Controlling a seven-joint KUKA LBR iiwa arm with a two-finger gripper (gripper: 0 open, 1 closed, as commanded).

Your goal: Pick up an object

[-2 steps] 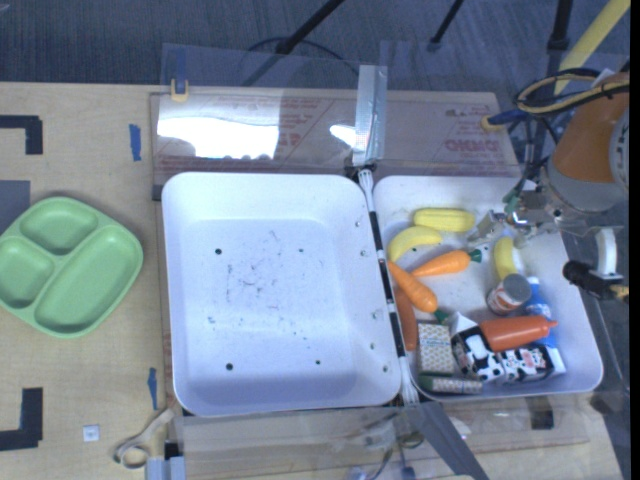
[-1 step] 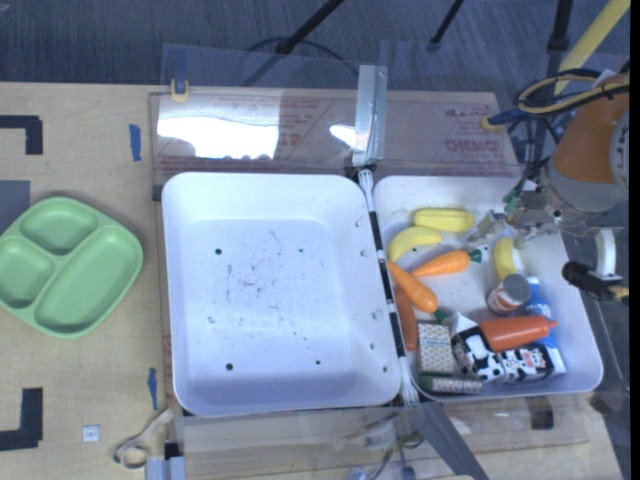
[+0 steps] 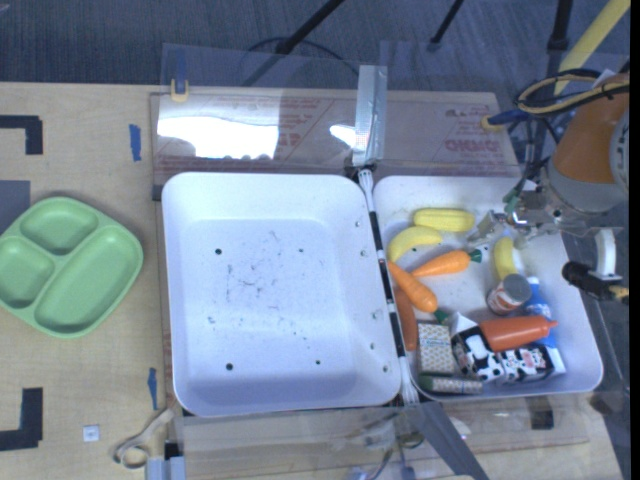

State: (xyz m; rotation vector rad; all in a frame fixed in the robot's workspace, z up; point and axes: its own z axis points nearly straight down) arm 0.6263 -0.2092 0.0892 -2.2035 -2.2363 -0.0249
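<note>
The right bin (image 3: 592,366) holds a heap of toy foods. Two yellow bananas (image 3: 443,219) (image 3: 412,240) lie at its back left, with an orange carrot (image 3: 441,264) in front of them and a second carrot (image 3: 413,289) by the divider. A yellow lemon (image 3: 505,258), a small can (image 3: 511,293), a red-orange bottle (image 3: 515,330) and a black-and-white carton (image 3: 480,354) lie further forward. My gripper (image 3: 512,220) hangs over the bin's back right, just above the lemon and right of the upper banana. Nothing shows held in it.
The left bin (image 3: 270,288) is white with faint scuff marks. A green divided plate (image 3: 65,265) rests on the bench at far left. A clear plastic wall (image 3: 260,118) stands behind both bins. The arm's grey and orange body (image 3: 590,158) and cables crowd the right edge.
</note>
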